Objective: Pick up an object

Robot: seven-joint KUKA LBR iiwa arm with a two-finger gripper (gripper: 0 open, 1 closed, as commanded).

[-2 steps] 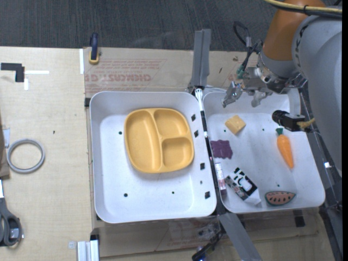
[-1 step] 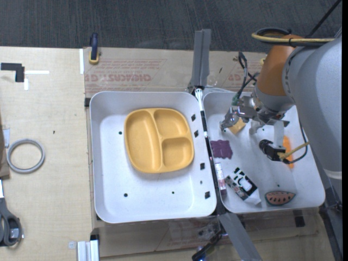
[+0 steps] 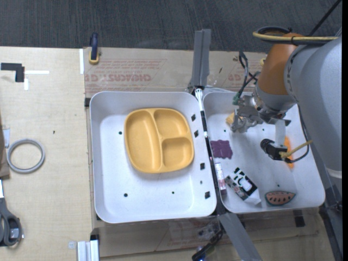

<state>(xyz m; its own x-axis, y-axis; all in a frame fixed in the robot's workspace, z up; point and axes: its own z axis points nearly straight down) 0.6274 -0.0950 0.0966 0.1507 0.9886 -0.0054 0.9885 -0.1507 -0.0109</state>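
**Gripper low in the right bin, fingers obscured**

The gripper (image 3: 239, 121) is seen at the upper left of the right bin (image 3: 307, 192), partly masked by the arm (image 3: 304, 69). Whether anything is held cannot be told. A purple object (image 3: 221, 148) lies just below it; a watermelon slice (image 3: 280, 198) and a black-and-white item (image 3: 242, 185) lie nearer the front. An orange item (image 3: 287, 145) is half hidden. A yellow divided plate (image 3: 159, 140) sits in the left bin (image 3: 109, 200).

Divided plate (image 3: 159, 140): yellow plastic, smooth, matt; two bins (image 3: 109, 200): white plastic, smooth, faint sheen; bench top (image 3: 43, 91): pale wood, matt; purple patch (image 3: 221, 148): soft cloth, it seems; tape ring (image 3: 24, 155): grey, glossy; arm (image 3: 326, 91): grey, smooth casing.
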